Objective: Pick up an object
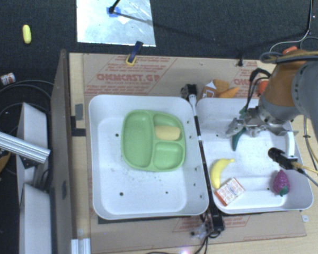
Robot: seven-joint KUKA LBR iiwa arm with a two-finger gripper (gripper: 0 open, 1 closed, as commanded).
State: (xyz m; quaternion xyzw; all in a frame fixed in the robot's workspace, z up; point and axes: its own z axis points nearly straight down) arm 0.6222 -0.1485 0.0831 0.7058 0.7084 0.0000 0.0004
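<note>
Left bin (111, 197), front rim closest to the lens: holds a green tray (143, 142), flat, near centre. Right bin (303, 194) sits touching it on the seam side, and I am working over this one.

My gripper (245, 127) hangs over the far-left part of the right bin, arm coming in from the right. Released or clenched: cannot tell from this angle.

Banana (220, 171) lies near the seam wall, front half. Yellow piece (167, 133) rests in the tray's far-right compartment. Carton (230, 190) is just in front of the banana, close to the front rim. Berry (280, 181), purple, is in the front-right corner, well apart from the rest.

Teal piece (237, 141) is my likely target: slim, tilted, right at the gripper's underside. Whether it is in the grasp or merely beside it, I cannot say.

To do this well, I judge:
- centre over the teal piece before closing, across its narrow side
- lift straight up and slowly, since a slim piece may slip or swing
- keep clear of the seam wall
- if it is not caught, the banana is the easier second choice
</note>
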